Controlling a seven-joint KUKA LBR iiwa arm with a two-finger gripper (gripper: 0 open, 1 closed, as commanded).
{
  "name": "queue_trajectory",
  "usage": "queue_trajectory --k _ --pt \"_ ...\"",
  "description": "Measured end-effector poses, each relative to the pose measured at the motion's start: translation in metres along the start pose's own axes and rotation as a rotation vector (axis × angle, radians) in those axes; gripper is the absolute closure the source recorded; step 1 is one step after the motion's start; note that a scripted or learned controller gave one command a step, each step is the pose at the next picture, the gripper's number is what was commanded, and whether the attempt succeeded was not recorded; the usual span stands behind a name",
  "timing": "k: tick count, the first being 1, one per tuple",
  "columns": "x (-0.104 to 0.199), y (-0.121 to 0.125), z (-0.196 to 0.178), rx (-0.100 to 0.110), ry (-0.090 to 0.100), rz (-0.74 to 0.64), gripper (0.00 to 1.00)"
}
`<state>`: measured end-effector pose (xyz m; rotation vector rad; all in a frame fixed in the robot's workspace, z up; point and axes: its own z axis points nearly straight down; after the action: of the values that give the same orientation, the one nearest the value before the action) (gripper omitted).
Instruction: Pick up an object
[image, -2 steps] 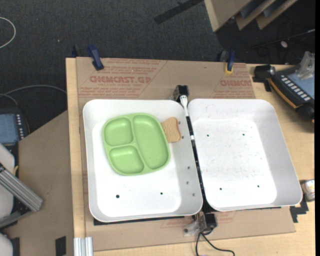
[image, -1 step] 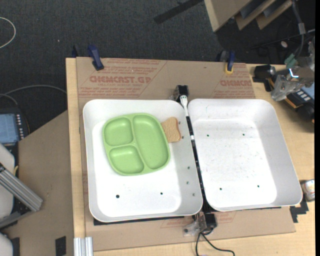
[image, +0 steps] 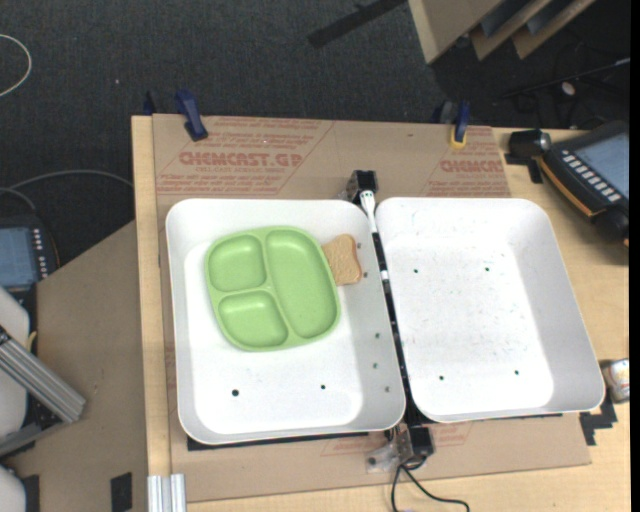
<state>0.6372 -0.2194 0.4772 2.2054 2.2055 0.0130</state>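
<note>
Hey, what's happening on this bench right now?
Nothing is being handled at this moment. Two white bins sit side by side on a cardboard-covered bench. The left bin holds a green divided plate with three compartments, and a small tan piece that looks like a cracker lies against the plate's right edge, near the bin's wall. The right bin shows just dark specks on its floor. The pick has not started yet; both items lie untouched.

Green divided plate (image: 272, 288) in left bin (image: 200, 400) — tan cracker-like piece (image: 344, 259) touching its right edge.
</note>
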Motion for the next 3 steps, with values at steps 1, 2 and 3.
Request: queue_trajectory --k 1,2,3 --pt "0.021 -0.023 0.095 0.03 0.013 0.0 1.0" --pt "0.051 -0.059 0.178 0.032 0.014 0.0 1.0" --pt "-0.007 -0.008 0.076 0.007 0.001 0.002 1.0"
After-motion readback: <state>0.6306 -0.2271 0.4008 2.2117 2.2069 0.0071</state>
